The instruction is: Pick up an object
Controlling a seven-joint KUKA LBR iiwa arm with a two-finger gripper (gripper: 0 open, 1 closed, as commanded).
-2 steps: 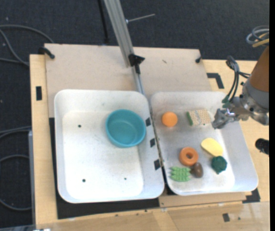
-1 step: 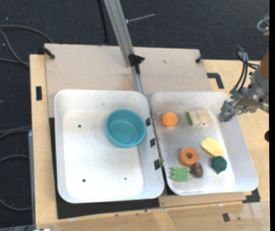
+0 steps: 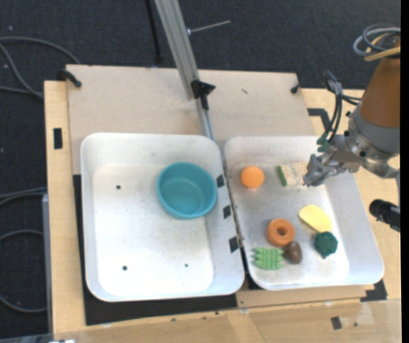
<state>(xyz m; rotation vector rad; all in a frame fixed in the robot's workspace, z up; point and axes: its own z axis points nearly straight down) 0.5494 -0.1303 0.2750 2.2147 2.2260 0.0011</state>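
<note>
Dark carpet with loose cables surrounds your bench (image 3: 140,98), a pale board bearing two shallow white bins side by side. You see the left bin (image 3: 104,263) holding a teal bowl (image 3: 186,190), upright, mouth up, toward its upper right part. A slanted aluminium post (image 3: 179,38) rises from the bench's far side, between the two bins.

You find the pickable things in the right bin (image 3: 358,259). Nearest the gripper (image 3: 313,174) lies a small green stick-like piece (image 3: 282,175), its long axis running roughly up and down in the view, tilted slightly; something pale and speckled sits just beside it on the right, too blurred to name. An orange ball (image 3: 252,177) rests to the left of the stick. Lower down you have a yellow oblong piece (image 3: 314,217), its long axis slanting from upper left to lower right, a dark green lump (image 3: 325,244) just below it, an orange ring (image 3: 281,231) lying flat, a brown rounded object (image 3: 292,252) touching the ring's lower edge, and a light green ribbed piece (image 3: 267,258) next to that.

Your arm reaches in from the right, the gripper low over the upper part of the right bin, beside the pale speckled thing. You cannot tell whether its pincer stands apart or together; nothing is visibly between it.
</note>
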